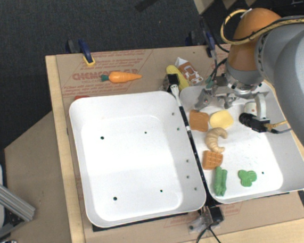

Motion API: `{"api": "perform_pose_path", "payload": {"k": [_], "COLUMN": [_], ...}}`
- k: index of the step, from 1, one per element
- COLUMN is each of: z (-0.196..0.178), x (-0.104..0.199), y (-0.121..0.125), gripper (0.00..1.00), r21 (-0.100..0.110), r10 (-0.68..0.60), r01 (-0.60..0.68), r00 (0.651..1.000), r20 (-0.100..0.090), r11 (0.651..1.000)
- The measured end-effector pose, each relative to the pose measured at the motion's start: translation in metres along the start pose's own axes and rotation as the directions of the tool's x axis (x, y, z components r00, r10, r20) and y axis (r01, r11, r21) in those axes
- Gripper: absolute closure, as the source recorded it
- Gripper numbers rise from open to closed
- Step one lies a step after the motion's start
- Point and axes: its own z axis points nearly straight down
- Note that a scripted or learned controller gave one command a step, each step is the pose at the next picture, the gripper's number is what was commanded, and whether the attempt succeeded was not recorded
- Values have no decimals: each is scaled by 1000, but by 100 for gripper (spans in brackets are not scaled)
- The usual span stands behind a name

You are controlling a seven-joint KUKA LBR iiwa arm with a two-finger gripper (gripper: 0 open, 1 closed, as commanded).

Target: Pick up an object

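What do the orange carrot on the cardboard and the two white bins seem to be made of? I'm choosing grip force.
The orange carrot with a green top looks like moulded toy plastic: uniform colour, smooth, slightly glossy skin. It could be rubbery; the view leaves that open. The two shallow white bins look like thin, hard plastic with a satin sheen, going by their rounded moulded rims and soft highlights.

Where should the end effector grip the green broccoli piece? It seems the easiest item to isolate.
Judging from this view, grip the broccoli across its rounded crown, coming straight down from above. It lies apart from the green bean pod and the right bin's near wall, so the fingers would probably have bare floor on both sides.
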Motion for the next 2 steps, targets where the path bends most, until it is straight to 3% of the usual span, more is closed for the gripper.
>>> {"api": "perform_pose_path", "payload": {"k": [2], "z": [-2], "x": [12], "y": [-108], "gripper": [0], "r21": [3], "r10": [6], "r01": [-6], "r00": [1000], "r20": [-1], "r11": [1000]}}
